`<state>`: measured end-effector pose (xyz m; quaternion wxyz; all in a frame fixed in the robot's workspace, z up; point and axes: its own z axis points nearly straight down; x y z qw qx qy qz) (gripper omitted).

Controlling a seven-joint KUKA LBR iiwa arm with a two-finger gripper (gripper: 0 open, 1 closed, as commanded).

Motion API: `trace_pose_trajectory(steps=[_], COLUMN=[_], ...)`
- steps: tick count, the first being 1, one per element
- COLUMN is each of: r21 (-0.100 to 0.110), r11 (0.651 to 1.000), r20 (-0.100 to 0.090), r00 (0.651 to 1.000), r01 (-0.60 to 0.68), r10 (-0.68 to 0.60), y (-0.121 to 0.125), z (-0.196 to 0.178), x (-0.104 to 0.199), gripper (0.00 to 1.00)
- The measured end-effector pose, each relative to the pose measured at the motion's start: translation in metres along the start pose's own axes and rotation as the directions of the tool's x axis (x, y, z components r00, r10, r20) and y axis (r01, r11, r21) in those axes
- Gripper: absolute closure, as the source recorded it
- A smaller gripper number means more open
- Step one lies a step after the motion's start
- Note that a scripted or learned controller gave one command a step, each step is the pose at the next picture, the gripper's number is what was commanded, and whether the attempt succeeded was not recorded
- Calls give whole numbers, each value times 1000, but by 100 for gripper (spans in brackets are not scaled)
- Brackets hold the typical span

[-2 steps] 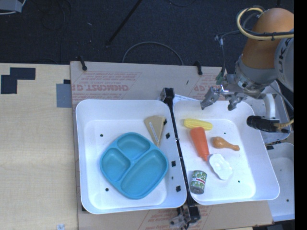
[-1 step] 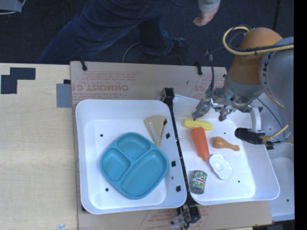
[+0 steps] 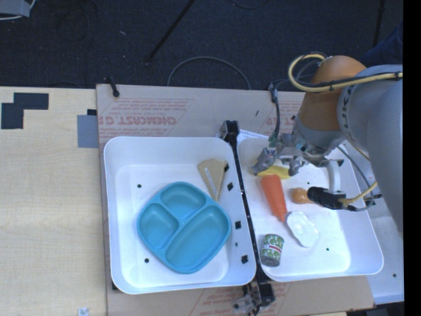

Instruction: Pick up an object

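A sky-blue plastic plate with 3 compartments (image 3: pixel 183 225) is showing at 7 o'clock, lying in the plain white left bin (image 3: pixel 125 157). A tan wedge-shaped piece (image 3: pixel 213 175) is sitting beside it. In the white right bin (image 3: pixel 358 259), a bright orange carrot-shaped toy (image 3: pixel 274 196) is glowing near the centre, under a small yellow object (image 3: pixel 276 172). A green-and-white patterned small can (image 3: pixel 272 249) is standing at 5 o'clock, near a flat white object (image 3: pixel 302 229). The grey arm with its orange band (image 3: pixel 332 101) is looming at 2 o'clock.
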<state>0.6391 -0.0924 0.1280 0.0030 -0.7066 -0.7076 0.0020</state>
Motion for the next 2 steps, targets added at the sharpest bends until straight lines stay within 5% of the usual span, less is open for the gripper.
trace_pose_trajectory(steps=[1,2], r21=[0,-2], r11=[1000,1000], r20=[1,1], r00=[1000,1000], r01=[0,-3], r10=[0,3], y=[-1,0], z=[43,31], x=[1,0], gripper=[0,100])
